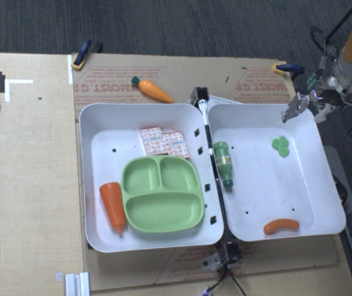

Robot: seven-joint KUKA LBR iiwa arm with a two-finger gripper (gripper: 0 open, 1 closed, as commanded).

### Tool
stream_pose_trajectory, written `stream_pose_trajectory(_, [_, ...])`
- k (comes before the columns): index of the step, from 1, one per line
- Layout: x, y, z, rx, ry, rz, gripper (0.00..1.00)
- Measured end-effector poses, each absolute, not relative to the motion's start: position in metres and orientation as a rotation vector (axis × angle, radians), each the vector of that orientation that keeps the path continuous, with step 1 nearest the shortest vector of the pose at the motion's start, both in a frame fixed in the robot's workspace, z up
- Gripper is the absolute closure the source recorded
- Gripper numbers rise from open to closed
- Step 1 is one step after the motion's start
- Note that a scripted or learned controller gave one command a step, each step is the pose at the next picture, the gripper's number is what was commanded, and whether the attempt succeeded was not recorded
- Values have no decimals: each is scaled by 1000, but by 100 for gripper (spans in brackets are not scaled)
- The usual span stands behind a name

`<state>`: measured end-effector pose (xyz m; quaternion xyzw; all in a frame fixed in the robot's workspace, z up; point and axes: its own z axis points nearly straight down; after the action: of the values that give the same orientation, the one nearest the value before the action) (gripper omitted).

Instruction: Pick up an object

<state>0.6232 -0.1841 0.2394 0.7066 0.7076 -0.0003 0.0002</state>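
On the tabletop [28,184], 2 white bins [330,184] sit side by side; the gripper [299,108] hovers over the right bin's far corner, its jaws' state unreadable.

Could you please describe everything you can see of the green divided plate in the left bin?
The green divided plate is a pale green, rounded-square dish that looks like matte plastic. Raised ridges split it into three compartments: two smaller ones on the far side and one wide one nearer the camera. All three hold nothing. It lies flat and upright on the floor of the left bin, toward the near right part. An orange bottle lies close along its left edge, and a red-and-white packet sits just beyond its far edge.
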Motion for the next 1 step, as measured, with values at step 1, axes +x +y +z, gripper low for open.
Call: stream_pose_trajectory(1, [626, -185, 93, 2282, 2159, -1, 0])
